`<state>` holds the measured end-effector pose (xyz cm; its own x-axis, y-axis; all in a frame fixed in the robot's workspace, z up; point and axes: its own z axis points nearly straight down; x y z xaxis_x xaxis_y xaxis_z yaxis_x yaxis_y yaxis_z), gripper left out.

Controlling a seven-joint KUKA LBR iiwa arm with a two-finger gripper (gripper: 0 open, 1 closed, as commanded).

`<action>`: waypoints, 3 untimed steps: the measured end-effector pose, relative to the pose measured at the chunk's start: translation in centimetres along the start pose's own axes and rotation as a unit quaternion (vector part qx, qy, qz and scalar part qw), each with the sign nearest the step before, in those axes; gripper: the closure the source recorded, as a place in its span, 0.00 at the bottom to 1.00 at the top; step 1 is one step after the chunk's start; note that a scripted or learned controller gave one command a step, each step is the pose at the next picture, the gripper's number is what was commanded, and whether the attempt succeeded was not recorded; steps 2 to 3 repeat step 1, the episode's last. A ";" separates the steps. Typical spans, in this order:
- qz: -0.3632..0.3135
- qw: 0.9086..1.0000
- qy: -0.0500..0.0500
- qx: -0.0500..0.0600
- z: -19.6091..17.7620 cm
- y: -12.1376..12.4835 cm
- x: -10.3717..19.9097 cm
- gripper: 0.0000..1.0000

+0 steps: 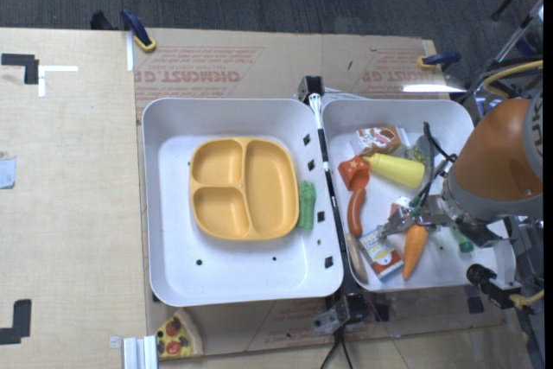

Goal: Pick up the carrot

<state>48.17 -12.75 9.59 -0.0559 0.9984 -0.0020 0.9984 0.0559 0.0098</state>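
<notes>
Gripper (pixel 413 221) sits over the top end of the carrot (pixel 413 251) in the right bin (pixel 449 112). Metal parts touch or overlap the carrot's thick end, but whether the fingers are spread, closed, or pinching it, cannot tell; too cluttered and small. Carrot lies near the bin's front wall, pointed end toward the front edge, thick end up under the gripper. Likely the approach targets the thick end because it gives the most to grab.

Just left of the carrot: a small snack packet (pixel 380 251), touching or nearly so. Red sausage (pixel 355 211) further left, red pepper (pixel 354 173) above it, yellow bottle (pixel 397 169) near the middle, printed packet (pixel 380 136) at the back. Crowding on the left could foul a grasp, my guess.

Arm (pixel 501 164) comes in from the right, orange band over the bin's right side, wrist angled down and leftward to the carrot.

Left bin (pixel 173 264) holds a yellow 3-compartment plate (pixel 244 187) with a green item (pixel 306 205) touching its right edge.
</notes>
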 end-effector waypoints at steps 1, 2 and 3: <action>0.002 1.000 -0.001 -0.002 -0.9 0.2 -0.1 1.00; 0.002 1.000 -0.001 -0.002 -0.9 0.2 -0.1 1.00; 0.002 1.000 -0.001 -0.002 -0.9 0.2 -0.1 1.00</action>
